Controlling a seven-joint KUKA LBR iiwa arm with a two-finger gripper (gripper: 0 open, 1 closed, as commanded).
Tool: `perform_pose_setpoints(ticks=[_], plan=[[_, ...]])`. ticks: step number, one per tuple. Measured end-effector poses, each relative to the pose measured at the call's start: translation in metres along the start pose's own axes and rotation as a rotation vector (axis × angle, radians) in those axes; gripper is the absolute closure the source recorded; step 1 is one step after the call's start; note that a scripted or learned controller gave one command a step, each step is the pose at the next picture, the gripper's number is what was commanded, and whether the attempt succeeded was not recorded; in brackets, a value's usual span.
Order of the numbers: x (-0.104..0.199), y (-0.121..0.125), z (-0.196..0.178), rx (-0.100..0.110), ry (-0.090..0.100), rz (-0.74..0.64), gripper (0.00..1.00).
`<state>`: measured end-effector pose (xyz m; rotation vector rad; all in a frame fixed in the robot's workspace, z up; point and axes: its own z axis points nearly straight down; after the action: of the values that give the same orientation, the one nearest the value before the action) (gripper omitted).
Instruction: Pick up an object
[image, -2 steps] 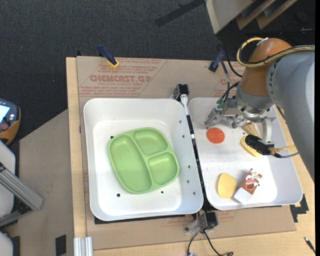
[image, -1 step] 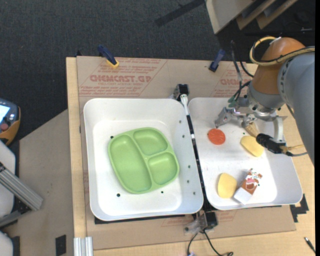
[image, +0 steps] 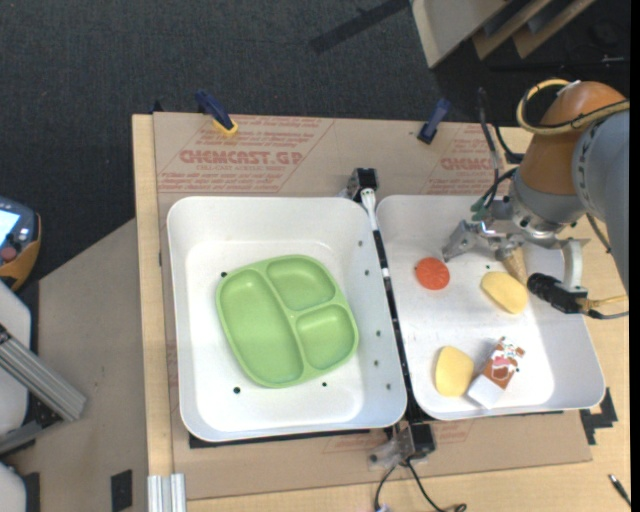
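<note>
- Nearest the camera, at the front edge of the right bin (image: 570, 390): a small red-and-white carton (image: 498, 372), tilted, with a yellow rounded piece (image: 453, 370) just beside it on the left.
- Middle of the right bin: a second yellow rounded piece (image: 504, 292), pale and oblong, lying apart from the front pair.
- Left of that piece, towards the divide between the bins: a flat red-orange disc (image: 432, 273), lying alone on the white floor.
- Left bin (image: 190, 300): one green divided tray (image: 287, 320) with three compartments, set at a slant near the middle.
- Behind the disc and the oblong yellow piece: the gripper (image: 478, 240), low over the back part of the right bin, near both items; nothing is seen between its fingers, and whether they are spread or closed cannot be told from this angle.
- Far right: the grey arm (image: 600, 160) with its orange band (image: 568, 125), reaching in over the right bin.
- Under both bins: a cardboard sheet (image: 270, 155) with red printed lettering, clamped at its far edge by two blue clips (image: 216, 113).
</note>
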<state>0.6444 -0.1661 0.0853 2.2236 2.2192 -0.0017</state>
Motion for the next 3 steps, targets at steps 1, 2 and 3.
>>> perform_pose_setpoints(ticks=[1, 2, 3], plan=[[-0.028, 0.007, 0.0, 0.003, 0.023, -0.015, 0.0], [-0.004, 0.026, -0.22, -0.023, -0.004, -0.007, 0.0], [-0.061, 0.021, -0.171, 0.002, 0.0, 0.002, 0.0]])
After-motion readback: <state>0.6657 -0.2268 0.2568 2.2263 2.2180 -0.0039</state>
